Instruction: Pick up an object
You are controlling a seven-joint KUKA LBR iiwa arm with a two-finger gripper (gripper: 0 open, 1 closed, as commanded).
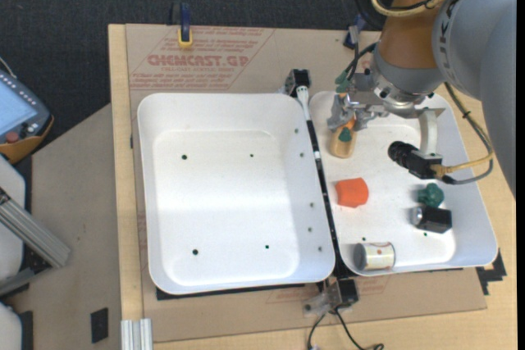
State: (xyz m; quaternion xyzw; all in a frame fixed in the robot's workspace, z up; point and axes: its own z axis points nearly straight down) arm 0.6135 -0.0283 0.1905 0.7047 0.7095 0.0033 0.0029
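My gripper (348, 117) hangs low over the far left part of the right bin (459, 258). Directly beneath it, touching or nearly touching, stands a tan object (343, 145) with an orange and green top. An orange block (353, 193) lies a little nearer the camera. To the right of it lie a dark green piece (431, 194) and a black and silver item (433, 219). A silver cylinder (376, 256) rests at the near edge of this bin.
The left bin (156, 201) is to the left of the divider between the two bins. A blue clamp (185, 22) grips the cardboard base at the back. The arm's bulk covers the far right corner of the right bin.
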